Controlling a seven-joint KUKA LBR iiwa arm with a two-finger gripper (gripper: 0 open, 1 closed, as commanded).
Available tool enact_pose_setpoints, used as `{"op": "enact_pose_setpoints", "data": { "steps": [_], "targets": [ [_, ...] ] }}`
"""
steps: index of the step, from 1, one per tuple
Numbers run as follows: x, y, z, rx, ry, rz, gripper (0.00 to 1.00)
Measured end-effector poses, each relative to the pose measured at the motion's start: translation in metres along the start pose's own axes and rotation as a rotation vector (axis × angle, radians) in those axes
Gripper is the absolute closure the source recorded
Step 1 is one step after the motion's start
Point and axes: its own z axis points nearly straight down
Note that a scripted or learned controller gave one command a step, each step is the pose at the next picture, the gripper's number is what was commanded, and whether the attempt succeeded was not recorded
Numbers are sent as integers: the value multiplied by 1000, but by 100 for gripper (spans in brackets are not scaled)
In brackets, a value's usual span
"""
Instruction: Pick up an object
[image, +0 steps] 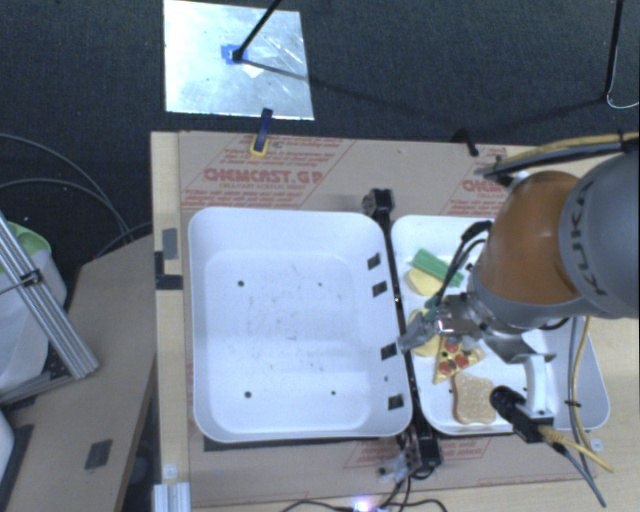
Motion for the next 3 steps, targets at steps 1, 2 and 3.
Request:
{"op": "enact_pose_setpoints", "data": {
  "steps": [1, 2, 3],
  "targets": [
    [137, 31, -64, -13, 6, -20, 0],
    [198, 0, -53, -3, 3, -13, 0],
    [247, 81, 23, -4, 0, -9, 0]
  ]
}}
